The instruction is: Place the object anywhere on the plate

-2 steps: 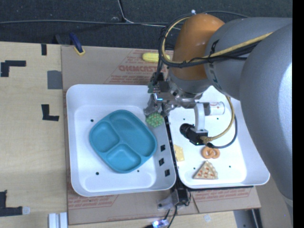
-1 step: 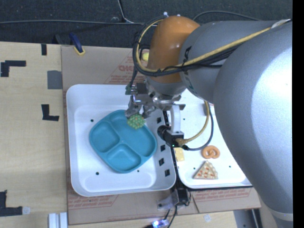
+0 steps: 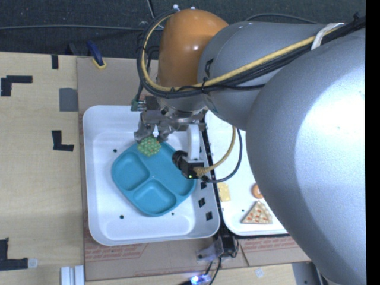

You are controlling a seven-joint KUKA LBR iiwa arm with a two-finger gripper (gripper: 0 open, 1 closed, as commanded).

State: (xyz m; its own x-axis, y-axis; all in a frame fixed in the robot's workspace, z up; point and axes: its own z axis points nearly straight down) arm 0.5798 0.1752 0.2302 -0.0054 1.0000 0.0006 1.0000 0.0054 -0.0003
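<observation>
Bench (image 3: pixel 35 177) was light wood with black marks, dark backdrop behind; two shallow white bins sat side by side on cardboard.

Object: a small green, dimpled ball (image 3: pixel 149 146), at the upper edge of the blue plate (image 3: pixel 151 183), over its rim nearest the arm. It sat between the fingers of the gripper (image 3: pixel 150 140), which were closed against it from either side. Whether the ball rested on the plate or hung just above it could not be told.

Plate: three compartments, lying tilted in the left bin (image 3: pixel 98 159), toward that bin's right half.

Arm pose: reached in from the right, big grey link filling the right side of the view, orange band (image 3: pixel 184 46) above the wrist, wrist pointed down over the left bin's upper middle. Yellow and black cables looped around the wrist and trailed down along the wall between the bins. A black fitting with a small green light (image 3: pixel 185 164) hung just right of the plate, overlapping its edge.

Right bin (image 3: pixel 234 230): mostly covered by the arm. Visible in it were a pizza slice (image 3: pixel 257 214), a small yellow piece (image 3: pixel 224 191) and a round orange bit (image 3: pixel 256 190) at the arm's edge.
</observation>
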